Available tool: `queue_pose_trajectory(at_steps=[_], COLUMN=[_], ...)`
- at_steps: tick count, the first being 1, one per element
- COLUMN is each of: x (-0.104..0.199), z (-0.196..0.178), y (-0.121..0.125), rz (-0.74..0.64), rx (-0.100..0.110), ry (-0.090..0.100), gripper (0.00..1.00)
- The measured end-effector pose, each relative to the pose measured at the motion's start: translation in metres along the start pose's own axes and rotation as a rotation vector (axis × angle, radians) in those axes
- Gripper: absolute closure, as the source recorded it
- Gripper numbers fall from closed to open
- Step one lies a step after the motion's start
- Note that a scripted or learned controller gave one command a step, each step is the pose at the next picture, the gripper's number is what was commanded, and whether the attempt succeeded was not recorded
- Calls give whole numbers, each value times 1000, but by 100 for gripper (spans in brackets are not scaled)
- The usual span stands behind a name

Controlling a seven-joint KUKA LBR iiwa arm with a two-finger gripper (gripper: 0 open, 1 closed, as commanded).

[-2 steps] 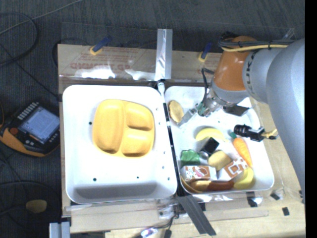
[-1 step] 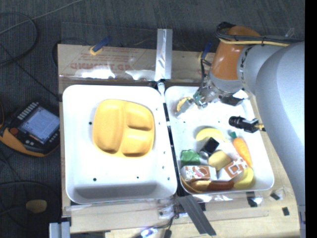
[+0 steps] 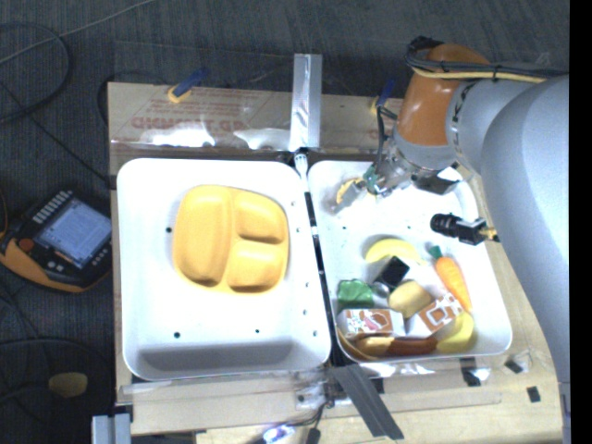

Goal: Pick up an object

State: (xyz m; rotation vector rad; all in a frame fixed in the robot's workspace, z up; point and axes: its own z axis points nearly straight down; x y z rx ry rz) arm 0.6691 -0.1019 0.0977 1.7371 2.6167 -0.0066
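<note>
At the near edge of the right bin [image 3: 498, 339], a heap of small toys crowds the front half. Nearest lies a brown curved piece [image 3: 393, 346], with a yellow piece [image 3: 460, 329] at its right end. Just behind them stand a left carton [image 3: 367, 322] and a right carton [image 3: 442, 313], both printed in red and white. A pale yellow lump [image 3: 410, 297] sits between the cartons and a little behind them. A green piece [image 3: 354, 292] lies at the heap's left, close to the wall shared with the other bin. Behind the lump, a black block [image 3: 394, 271] rests against a yellow crescent [image 3: 388, 247]. An orange carrot [image 3: 451, 280] lies to their right, its length running front to back.

The left bin [image 3: 148, 340] bears a yellow divided tray [image 3: 229, 239] near its middle, apart from the walls. On the dark floor left of the bench [image 3: 231, 118] lies a hand-held control unit [image 3: 65, 239] with a lit screen.

Farther back, the pincer [image 3: 363, 187] hangs over the far left part of the right bin, above bare white floor and well apart from the heap. Whether it is apart, together or clamped on anything cannot be told; its tip is too blurred. The arm [image 3: 527, 155] comes in from the right, its orange band [image 3: 430, 109] over the bin's far rim.
</note>
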Motion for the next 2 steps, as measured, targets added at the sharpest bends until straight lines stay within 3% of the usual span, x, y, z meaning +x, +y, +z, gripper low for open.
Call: queue_pose_trajectory(at_steps=[1, 2], x=[61, 92], z=[-86, -86], y=[25, -14], rz=[24, 46], rx=[-3, 0], ry=[1, 1], gripper=[100, 100])
